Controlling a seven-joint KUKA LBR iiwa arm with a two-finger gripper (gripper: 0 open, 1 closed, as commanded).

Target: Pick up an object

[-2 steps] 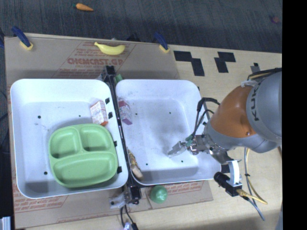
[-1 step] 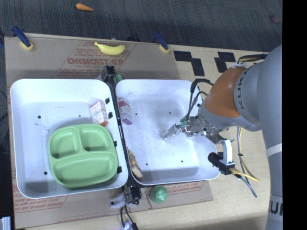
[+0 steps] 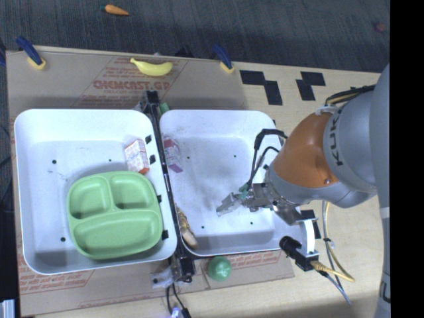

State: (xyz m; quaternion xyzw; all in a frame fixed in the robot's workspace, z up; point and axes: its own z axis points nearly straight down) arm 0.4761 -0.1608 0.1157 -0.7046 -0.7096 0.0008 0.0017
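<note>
Two white bins sit side by side on my bench. The left bin (image 3: 40,128) carries a green divided tray (image 3: 116,211) that fills most of its near half. A small red-and-white carton (image 3: 136,155) lies just beyond the tray's far right corner, close to the wall between the bins.

The right bin (image 3: 218,121) has much less in it. A pink-and-white packet (image 3: 171,153) rests against its left wall toward the far side. A tan object (image 3: 185,231) lies in the near left corner, too small for me to name. These two are the nearest pickable things, and both lie well to the left of the tool.

The arm (image 3: 311,161) comes in from the right, its orange band over the bin's right rim. The gripper (image 3: 229,204) points left, low over the bare white floor in the near half of the right bin. From this angle I cannot tell whether it is parted or closed, and I see nothing caught in it.

Outside the bins, a green ball (image 3: 219,267) sits on the cardboard just past the right bin's near edge. A yellow banana (image 3: 152,65) lies on the far cardboard, and a blue clamp (image 3: 31,52) grips the far left corner.
</note>
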